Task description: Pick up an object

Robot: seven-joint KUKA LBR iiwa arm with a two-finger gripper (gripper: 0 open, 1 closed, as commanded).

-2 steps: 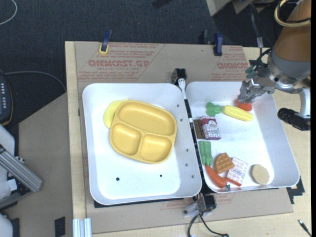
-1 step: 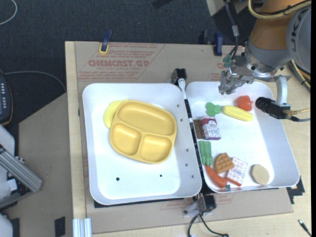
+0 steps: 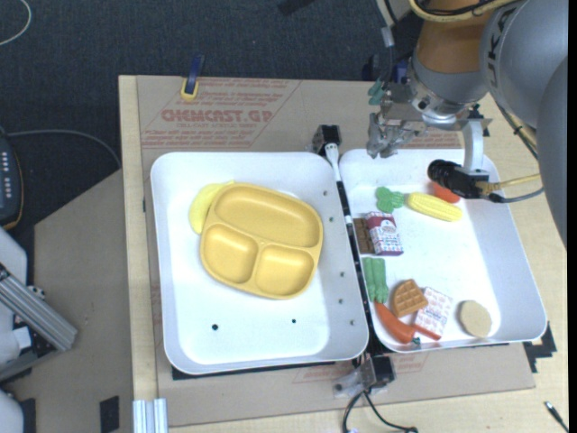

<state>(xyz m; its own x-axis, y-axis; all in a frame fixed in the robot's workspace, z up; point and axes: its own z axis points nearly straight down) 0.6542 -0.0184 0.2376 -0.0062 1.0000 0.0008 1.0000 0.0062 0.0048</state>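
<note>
My gripper [image 3: 383,142] hangs over the far left corner of the right bin [image 3: 505,242], open, with nothing between its fingers. Below and in front of it lie a small green toy [image 3: 388,198], a yellow corn cob [image 3: 435,207] and a red piece [image 3: 442,190] partly hidden by a black part of the arm. Further forward are a brown-and-red snack packet [image 3: 379,234], a green pod [image 3: 375,278], a waffle [image 3: 407,298], a carrot [image 3: 394,323], a red-and-white packet [image 3: 435,310] and a round tan cookie [image 3: 475,317].
The left bin [image 3: 180,314] holds a yellow divided plate [image 3: 261,240] lying on a yellow piece [image 3: 200,207] that sticks out at its left. A black clamp [image 3: 326,137] sits on the divider between the bins. The arm's grey body fills the upper right.
</note>
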